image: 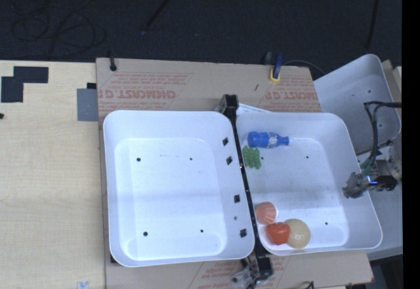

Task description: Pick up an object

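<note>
From here I see my claw (354, 186) at the right rim of the right bin (328, 125), a small dark shape poking in over the edge; whether it is apart or together I cannot tell, it is too small and murky. Nothing sits between it and the bin floor that I can make out, so I judge it carries nothing.

The arm itself barely enters from the right, low and close to the rim, with cabling looped above it.

Candidates all lie in that right bin, well apart from the claw. Nearest the front corner are three rounded pieces bunched together: a yellow ball (298, 233) touching a red fruit (278, 233), with an orange-pink ball (265, 212) just behind them against the divider. They look light and probably smooth, likely to roll or squirt out, so I would close across the widest middle.

Further back, a blue bottle (268, 140) lies on its side, and a green lumpy toy (251, 157) sits just beside it. The bottle looks stiff and light; gripping across its body seems the safest bet.

The left bin (164, 125) shares the bench (52, 182).
</note>
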Robot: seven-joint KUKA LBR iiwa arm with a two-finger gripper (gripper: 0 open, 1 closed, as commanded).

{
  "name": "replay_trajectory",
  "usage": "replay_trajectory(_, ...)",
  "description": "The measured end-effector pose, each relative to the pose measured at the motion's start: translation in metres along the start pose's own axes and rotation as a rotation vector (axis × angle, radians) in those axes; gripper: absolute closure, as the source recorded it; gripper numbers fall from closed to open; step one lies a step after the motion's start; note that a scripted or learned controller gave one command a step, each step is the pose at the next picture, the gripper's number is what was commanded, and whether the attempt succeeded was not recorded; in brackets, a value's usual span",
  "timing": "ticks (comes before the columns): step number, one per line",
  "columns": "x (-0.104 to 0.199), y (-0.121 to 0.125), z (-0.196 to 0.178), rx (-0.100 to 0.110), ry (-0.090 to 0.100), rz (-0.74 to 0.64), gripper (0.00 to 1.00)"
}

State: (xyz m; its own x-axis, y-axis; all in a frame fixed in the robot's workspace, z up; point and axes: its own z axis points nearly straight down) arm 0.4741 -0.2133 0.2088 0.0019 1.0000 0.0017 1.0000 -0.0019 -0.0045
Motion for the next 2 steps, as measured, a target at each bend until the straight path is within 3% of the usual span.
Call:
replay_trajectory(1,0.0,0.038,0.003,-0.004,-0.001,-0.004,1.0)
replay_trajectory(2,0.0,0.0,0.001,0.0,0.0,0.0,1.0)
